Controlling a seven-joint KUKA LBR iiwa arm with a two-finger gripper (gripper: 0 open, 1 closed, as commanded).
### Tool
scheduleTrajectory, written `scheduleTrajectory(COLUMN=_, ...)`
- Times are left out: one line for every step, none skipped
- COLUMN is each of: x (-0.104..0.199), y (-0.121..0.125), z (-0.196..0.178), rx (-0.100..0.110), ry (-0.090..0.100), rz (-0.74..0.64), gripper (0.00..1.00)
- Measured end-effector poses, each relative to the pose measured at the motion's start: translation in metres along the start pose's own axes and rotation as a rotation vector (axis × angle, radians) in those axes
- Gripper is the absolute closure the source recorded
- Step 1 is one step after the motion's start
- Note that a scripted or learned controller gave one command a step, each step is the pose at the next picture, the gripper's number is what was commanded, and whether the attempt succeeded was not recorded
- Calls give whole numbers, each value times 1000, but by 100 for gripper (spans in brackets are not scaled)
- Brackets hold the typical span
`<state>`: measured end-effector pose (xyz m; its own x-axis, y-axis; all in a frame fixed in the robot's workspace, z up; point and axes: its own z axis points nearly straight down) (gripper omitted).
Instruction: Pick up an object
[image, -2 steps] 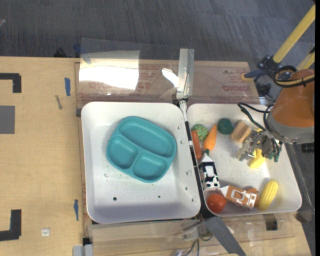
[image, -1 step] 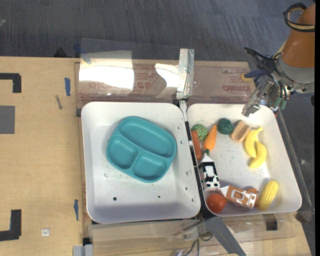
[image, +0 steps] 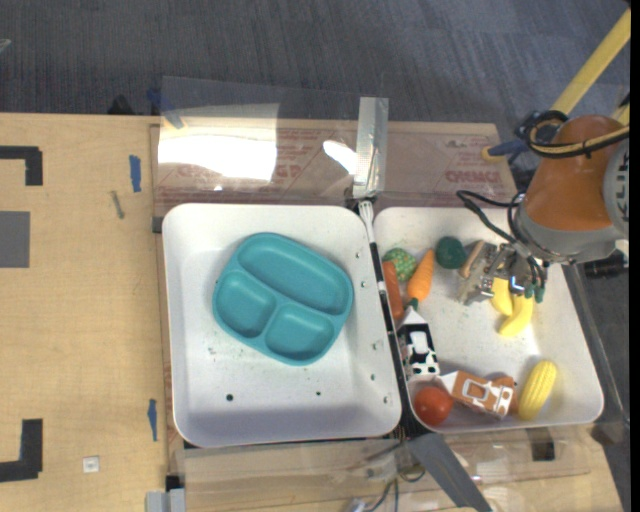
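Camera view: at right of frame, the gripper (image: 497, 272) hovers over the right bin (image: 585, 345), just above a banana (image: 514, 311); its opening can't be told.

tray (image: 285, 298): matt teal plastic | bins (image: 190, 330): smooth white plastic | bench (image: 70, 330): raw wood

Faint reddish print on clear panel (image: 300, 160), not legible
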<state>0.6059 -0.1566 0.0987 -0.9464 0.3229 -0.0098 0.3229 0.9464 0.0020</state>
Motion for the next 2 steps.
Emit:
scheduleTrajectory(x=98, y=21, z=-33, rx=-1, ry=5, rz=99, gripper=100)
scheduleTrajectory(x=99, y=20, z=-31, rx=1, ry=8, rz=100, gripper=0)
